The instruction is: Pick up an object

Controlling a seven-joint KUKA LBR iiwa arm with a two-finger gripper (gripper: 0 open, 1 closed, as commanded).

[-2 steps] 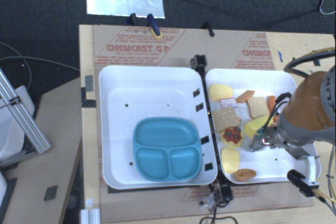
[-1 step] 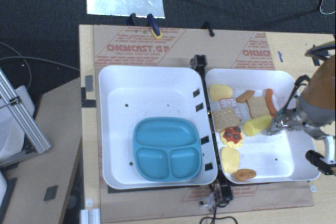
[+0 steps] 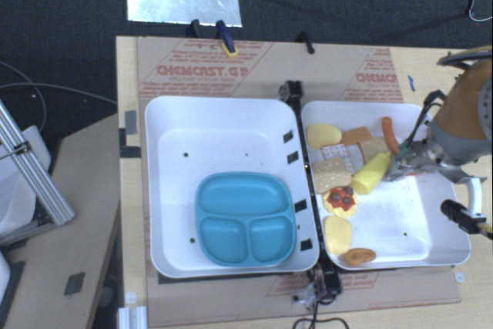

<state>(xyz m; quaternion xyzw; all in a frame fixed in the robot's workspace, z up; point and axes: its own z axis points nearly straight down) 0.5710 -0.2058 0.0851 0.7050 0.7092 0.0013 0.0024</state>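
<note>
Gripper [image 3: 399, 162]: hangs low inside the right bin [image 3: 408, 223], at its upper right part, under the grey wrist with the orange band. Open or closed: cannot tell from this slant; nothing seen held.

Yellow cylinder [image 3: 371, 172]: lies tilted just left of the gripper, close enough that touching or apart cannot be told. Rests partly on a pale cracker [image 3: 330, 178].

Orange sausage [image 3: 390, 135]: lies just above the gripper, near the bin's far wall, slanted.

Other pieces in the same bin, along its left half: yellow oval [image 3: 323, 135] at the top, brown slab [image 3: 357, 137] beside it, small round pizza with red topping [image 3: 340, 200] below the cracker, pale oval [image 3: 337, 233] under that, brown bun [image 3: 359, 256] at the near wall.

Left bin [image 3: 223, 110]: holds a blue divided plate [image 3: 246, 217] in its near half, three compartments, lying flat.

Bench: carries both bins side by side, touching along the middle, on a printed cardboard sheet [image 3: 202, 69].
</note>
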